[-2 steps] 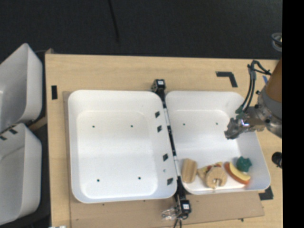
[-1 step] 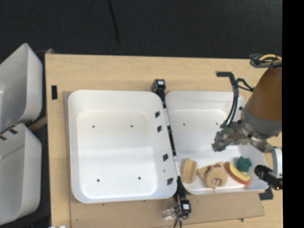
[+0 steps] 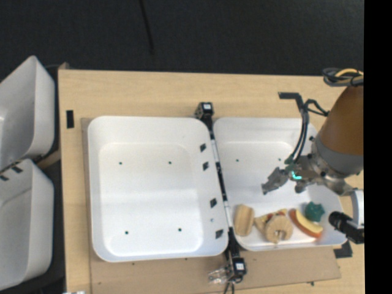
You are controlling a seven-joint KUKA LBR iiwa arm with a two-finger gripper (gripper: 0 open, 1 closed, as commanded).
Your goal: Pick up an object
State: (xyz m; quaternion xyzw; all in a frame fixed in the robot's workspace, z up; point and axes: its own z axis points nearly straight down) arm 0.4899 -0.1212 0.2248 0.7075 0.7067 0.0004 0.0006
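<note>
My gripper (image 3: 273,182) hangs over the middle of the right bin (image 3: 257,141), above bare white floor, with nothing seen in it. Along that bin's front wall lie several small items. A tan wooden block (image 3: 244,219) lies at the front left corner. A pale wooden piece with a reddish mark (image 3: 275,226) sits to its right. Further right are a red and yellow apple slice (image 3: 307,225) and a small green object (image 3: 315,211). The gripper is behind and above these items, apart from all of them.
The left bin (image 3: 150,185) sits beside the right one, with a divider with black clips (image 3: 214,176) between them. The grey arm with its orange band (image 3: 344,127) and cables (image 3: 301,124) cover the right bin's far right side. White shapes (image 3: 21,164) stand off the bench at left.
</note>
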